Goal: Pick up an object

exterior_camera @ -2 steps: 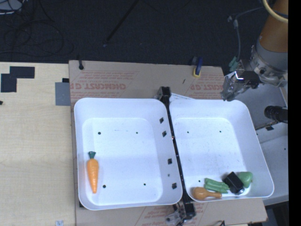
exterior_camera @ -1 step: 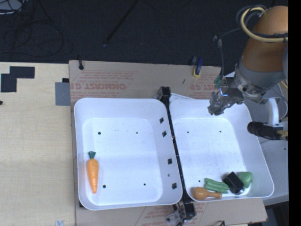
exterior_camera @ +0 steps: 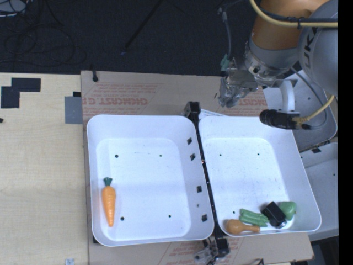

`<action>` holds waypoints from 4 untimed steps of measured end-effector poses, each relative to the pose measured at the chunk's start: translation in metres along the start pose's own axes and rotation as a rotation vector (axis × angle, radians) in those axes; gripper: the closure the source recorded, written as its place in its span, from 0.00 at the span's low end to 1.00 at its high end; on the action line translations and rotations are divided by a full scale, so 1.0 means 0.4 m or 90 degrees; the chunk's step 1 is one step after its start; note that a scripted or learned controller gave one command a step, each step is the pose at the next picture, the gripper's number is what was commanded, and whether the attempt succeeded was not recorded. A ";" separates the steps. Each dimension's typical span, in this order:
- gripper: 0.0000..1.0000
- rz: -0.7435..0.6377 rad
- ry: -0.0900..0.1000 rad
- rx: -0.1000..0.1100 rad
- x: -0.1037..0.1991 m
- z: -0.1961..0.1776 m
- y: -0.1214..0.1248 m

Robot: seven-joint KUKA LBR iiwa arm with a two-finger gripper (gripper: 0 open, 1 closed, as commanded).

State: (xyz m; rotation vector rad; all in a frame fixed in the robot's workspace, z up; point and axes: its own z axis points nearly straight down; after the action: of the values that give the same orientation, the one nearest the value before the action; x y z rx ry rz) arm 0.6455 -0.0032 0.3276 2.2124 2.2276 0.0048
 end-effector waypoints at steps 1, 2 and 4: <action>1.00 0.001 0.000 -0.008 0.092 -0.457 -0.041; 1.00 0.008 -0.002 0.012 -0.074 -0.071 -0.007; 1.00 -0.002 0.001 -0.004 0.150 -0.181 0.000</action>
State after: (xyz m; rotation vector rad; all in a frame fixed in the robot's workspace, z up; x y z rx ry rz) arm 0.6447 0.0567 0.4002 2.2076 2.2280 0.0146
